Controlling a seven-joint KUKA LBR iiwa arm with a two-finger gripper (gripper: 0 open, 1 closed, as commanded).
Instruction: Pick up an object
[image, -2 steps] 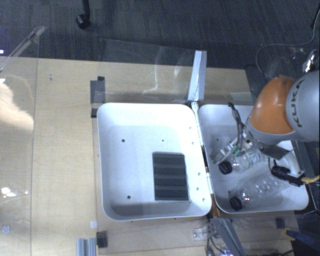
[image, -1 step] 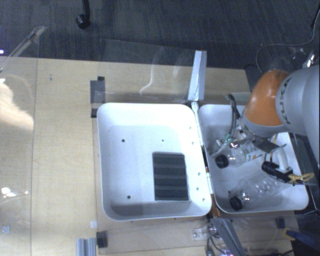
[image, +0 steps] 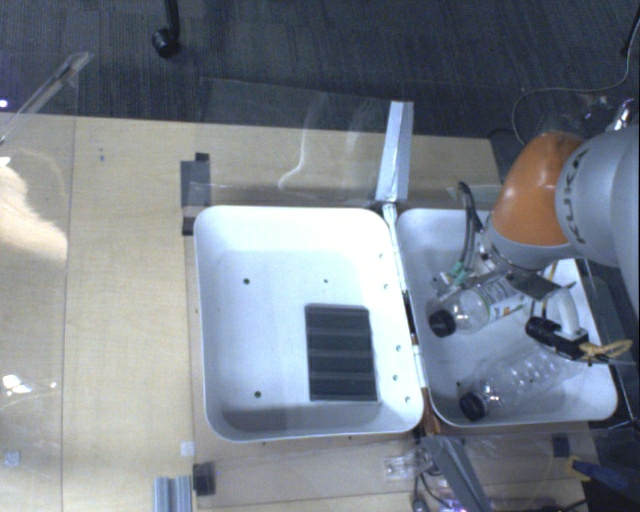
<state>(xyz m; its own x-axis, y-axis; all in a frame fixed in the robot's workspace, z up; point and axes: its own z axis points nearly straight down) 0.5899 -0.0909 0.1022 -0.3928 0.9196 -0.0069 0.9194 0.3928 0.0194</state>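
Note:
Two clear plastic bottles with black caps lie in the right bin (image: 430, 235). The upper bottle (image: 478, 305) lies on its side with its cap pointing left. The lower bottle (image: 515, 382) rests near the bin's front edge, its cap also to the left. My gripper (image: 487, 275) hangs over the right bin, directly above and against the upper bottle's body, with the grey arm and its orange band behind it. A black ridged rectangular block (image: 341, 352) lies flat in the left bin (image: 230, 300).
A thin upright divider (image: 393, 150) stands behind the seam between the two bins. Clear sheeting covers the bench to the left. The bins' raised rims meet at the middle.

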